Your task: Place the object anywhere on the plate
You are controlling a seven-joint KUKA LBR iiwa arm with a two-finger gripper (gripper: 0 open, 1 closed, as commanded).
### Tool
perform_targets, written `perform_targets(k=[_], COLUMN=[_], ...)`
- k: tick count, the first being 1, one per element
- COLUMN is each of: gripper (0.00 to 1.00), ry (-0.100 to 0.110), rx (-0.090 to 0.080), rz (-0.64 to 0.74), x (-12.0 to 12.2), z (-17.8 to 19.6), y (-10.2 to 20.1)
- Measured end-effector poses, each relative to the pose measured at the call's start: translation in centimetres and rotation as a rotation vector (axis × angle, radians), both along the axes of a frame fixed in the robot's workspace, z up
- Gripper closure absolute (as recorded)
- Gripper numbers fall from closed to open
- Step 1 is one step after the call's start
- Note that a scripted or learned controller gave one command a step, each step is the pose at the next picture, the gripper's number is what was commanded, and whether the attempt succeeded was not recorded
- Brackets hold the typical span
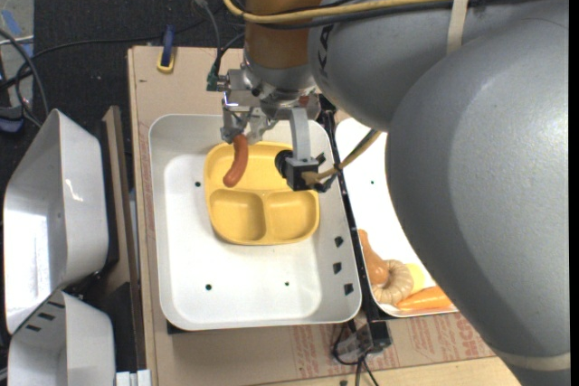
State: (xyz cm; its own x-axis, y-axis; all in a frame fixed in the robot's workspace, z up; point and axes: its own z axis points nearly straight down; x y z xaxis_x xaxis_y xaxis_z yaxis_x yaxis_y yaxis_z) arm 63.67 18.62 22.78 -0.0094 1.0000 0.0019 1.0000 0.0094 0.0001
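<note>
A yellow divided plate [271,217] lies in the left white bin [244,289], towards its far side. A reddish-brown sausage [236,165] hangs upright over the plate's far-left compartment, its lower end at or just above the plate surface. My gripper [241,136] reaches down from the orange wrist band and is shut on the sausage's top end. A grey bar with a black fitting [298,169] on the wrist hangs over the plate's far-right rim.
In the right bin [362,140], mostly hidden by the arm, lie a pale curled toy food piece [391,277] and an orange carrot-like piece [425,298]. A white tilted container [54,194] stands left of the bench.
</note>
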Motion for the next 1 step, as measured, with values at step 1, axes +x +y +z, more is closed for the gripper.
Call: perform_targets(k=[1], gripper=[0.00], ry=[0.000], rx=[-0.002], rz=[-0.006], x=[0.11], z=[0.03], y=[-0.45])
